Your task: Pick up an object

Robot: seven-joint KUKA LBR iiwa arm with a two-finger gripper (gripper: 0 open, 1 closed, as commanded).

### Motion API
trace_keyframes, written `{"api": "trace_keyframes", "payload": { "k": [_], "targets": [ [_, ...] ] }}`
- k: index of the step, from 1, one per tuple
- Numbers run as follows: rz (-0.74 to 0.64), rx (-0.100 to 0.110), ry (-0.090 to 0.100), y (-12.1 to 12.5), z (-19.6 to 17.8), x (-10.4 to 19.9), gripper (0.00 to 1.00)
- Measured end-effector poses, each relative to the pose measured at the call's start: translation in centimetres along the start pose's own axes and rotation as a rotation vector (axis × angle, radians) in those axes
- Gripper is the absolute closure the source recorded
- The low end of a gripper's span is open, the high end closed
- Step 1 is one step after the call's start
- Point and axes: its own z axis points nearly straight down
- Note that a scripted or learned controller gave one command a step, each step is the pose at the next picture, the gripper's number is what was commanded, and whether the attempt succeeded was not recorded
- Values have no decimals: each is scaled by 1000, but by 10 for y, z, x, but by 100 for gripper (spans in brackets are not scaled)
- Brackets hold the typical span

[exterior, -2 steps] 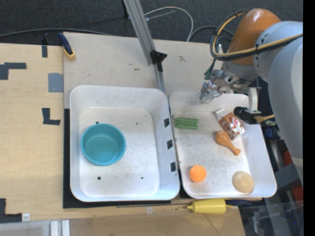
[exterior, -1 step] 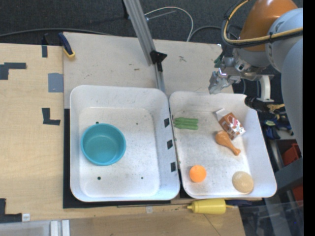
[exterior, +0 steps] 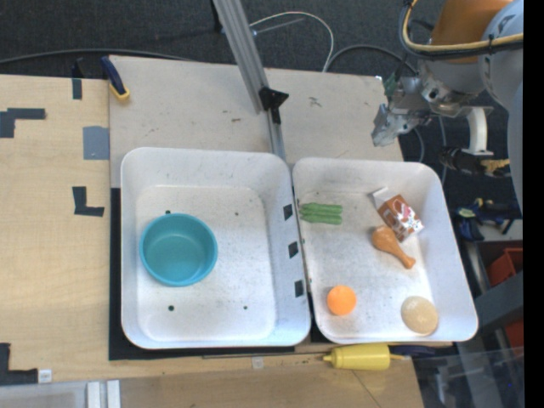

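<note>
Above the right bin's (exterior: 442, 185) far rim, hung gripper (exterior: 387, 134); grip state impossible to tell.
Below it lay green beans (exterior: 320, 213), long axis crosswise; drumstick (exterior: 393, 246) slanted.

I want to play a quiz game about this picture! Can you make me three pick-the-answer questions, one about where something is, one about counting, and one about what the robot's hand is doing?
1. Where is the round blue plastic bowl?
A. In the left white bin
B. In the right white bin
C. On the wooden bench

2. How many things lie in the right white bin?
A. Two
B. Five
C. Eight

3. Where is the grey robot gripper?
A. Inside the bowl
B. Touching the small orange ball
C. Up beyond the far edge of the right bin

Answers:
1. A, the bowl sits alone in the left bin.
2. B, there are green beans, a brown-and-white packet, an orange drumstick toy, the orange ball and a pale round bun.
3. C, it hangs over the bench, outside the bin.
</note>
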Motion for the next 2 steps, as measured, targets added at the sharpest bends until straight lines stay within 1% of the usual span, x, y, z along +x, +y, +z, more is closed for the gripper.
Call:
{"api": "trace_keyframes", "payload": {
  "k": [1, 2],
  "targets": [
    [-2, 7, 1, 1, 8, 43, 100],
    [-4, 6, 2, 3, 4, 94, 100]
  ]
}}
